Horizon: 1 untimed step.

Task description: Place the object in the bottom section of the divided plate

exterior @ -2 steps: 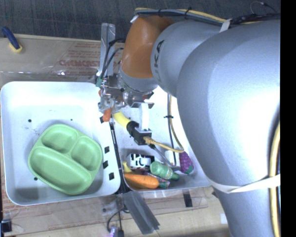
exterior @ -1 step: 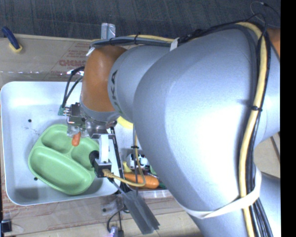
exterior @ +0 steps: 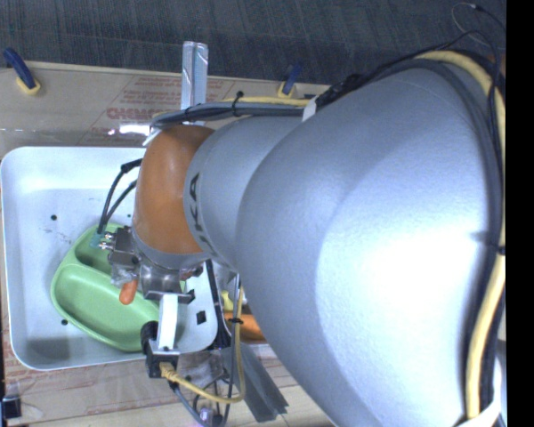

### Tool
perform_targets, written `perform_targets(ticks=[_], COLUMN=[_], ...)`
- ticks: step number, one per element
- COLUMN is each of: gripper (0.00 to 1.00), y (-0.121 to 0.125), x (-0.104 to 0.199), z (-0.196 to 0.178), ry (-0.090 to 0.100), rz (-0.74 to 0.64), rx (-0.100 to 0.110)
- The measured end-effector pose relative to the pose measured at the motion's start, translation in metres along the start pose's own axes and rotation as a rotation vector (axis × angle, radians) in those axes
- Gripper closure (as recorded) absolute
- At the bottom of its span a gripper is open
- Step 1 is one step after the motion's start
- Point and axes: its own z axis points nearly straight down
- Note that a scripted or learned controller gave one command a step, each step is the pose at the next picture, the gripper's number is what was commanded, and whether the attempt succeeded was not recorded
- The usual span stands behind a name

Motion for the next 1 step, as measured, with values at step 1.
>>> perform_targets(ticks=[1], gripper=[0.00], y=[0.0005], x=[-0.0009], z=[0.0001], ry=[0.000], rz=[0.003], rx=[0.000])
